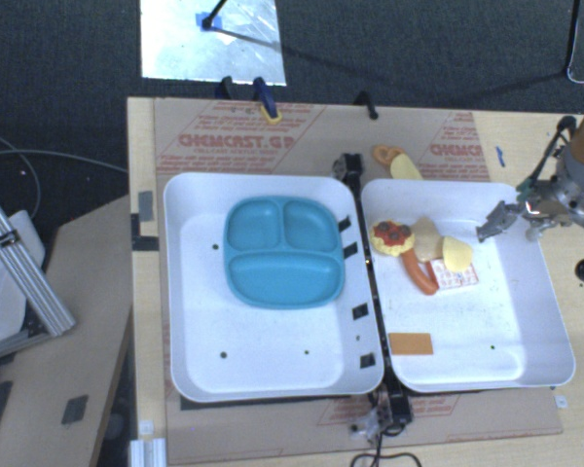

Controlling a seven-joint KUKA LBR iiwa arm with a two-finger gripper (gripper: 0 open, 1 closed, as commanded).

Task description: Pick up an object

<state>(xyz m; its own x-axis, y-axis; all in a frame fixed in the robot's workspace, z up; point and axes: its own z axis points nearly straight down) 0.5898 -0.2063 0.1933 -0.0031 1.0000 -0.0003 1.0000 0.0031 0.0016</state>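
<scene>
The end effector (498,220) hangs over the right bin (526,353), near its far right side. It looks a little open, and nothing sits between its fingers. So the grab has not happened yet; I think the arm is just getting ready to reach.

The toy food is in a small pile to the left of the end effector, quite near it. The yellow piece (456,254) is closest. Just past it are a tan piece (426,238), a red and yellow round toy (391,236) and an orange sausage (421,275). They touch each other, so the next move needs care: go left, come down on one toy, then close.

Further left, in the other bin (190,358), lies a blue plate (282,252). Both bins rest on a brown table (302,134). The floor (58,47) beyond is dark.
</scene>
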